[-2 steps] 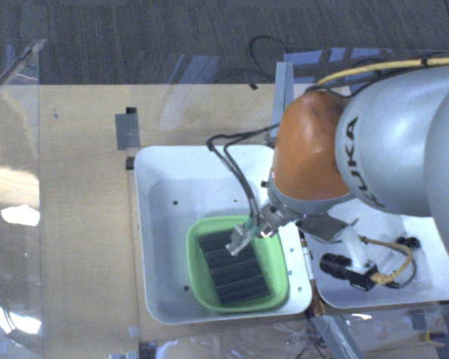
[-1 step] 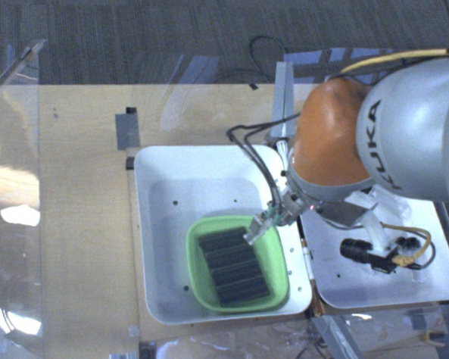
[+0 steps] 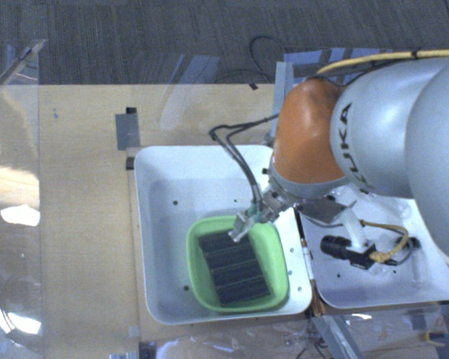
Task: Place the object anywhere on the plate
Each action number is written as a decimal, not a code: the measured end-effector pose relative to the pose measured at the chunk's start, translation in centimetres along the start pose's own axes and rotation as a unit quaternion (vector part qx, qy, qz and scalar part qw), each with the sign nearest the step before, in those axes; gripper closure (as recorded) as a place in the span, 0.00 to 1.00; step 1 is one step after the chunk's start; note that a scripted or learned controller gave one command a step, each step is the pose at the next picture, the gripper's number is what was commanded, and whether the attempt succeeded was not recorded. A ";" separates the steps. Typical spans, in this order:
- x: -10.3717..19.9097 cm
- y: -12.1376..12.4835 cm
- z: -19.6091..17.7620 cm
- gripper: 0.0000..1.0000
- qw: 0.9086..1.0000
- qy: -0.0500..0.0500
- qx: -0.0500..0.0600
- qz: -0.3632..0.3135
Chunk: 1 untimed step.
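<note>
Green plate sits in the left bin with the dark ridged object lying flat on it; the gripper hovers at its upper edge. Fingers look nearly together, pinching nothing; withdrawing carelessly could snag the object and drag it off.

1. We see even, fairly bright light across the frame, slightly soft overall.
2. Glare patches whiten the pale wooden bench top at the left edge.
3. The shallow white plastic bin at centre looks nearly washed out.
4. The big grey curved arm at upper right is blurred.
</note>
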State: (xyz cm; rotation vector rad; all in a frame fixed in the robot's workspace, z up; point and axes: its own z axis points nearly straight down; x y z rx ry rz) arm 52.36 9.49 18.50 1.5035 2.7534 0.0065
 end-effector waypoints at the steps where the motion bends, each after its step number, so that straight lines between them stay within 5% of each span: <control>1: -6.2 -0.9 -0.1 0.00 1.000 -0.001 -0.001 -0.005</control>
